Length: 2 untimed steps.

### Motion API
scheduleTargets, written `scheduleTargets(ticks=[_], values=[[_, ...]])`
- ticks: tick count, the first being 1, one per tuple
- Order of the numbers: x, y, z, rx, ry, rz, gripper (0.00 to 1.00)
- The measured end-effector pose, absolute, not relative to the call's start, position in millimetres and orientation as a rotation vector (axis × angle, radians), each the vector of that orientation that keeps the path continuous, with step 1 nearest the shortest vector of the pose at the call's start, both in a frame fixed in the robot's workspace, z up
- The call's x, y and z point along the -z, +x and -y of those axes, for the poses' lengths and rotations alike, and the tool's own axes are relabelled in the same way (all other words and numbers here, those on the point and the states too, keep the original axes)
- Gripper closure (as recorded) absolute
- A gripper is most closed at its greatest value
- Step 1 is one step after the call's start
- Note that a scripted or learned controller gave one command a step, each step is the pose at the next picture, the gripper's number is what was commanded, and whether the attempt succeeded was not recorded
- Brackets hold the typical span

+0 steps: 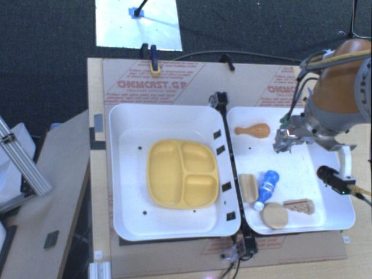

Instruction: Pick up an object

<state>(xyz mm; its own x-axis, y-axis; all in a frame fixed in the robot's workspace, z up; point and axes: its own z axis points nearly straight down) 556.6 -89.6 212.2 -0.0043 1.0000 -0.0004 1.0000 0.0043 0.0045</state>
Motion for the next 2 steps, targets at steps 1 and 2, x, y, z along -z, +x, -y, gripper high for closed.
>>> scheduleTargets(ticks=[1, 2], values=[[-212.2, 544.7, 45.4, -0.002, 2.213, -2.230, 1.00], [-215.8, 545.0, -17.8, -0.004, 2.209, -2.235, 1.00]])
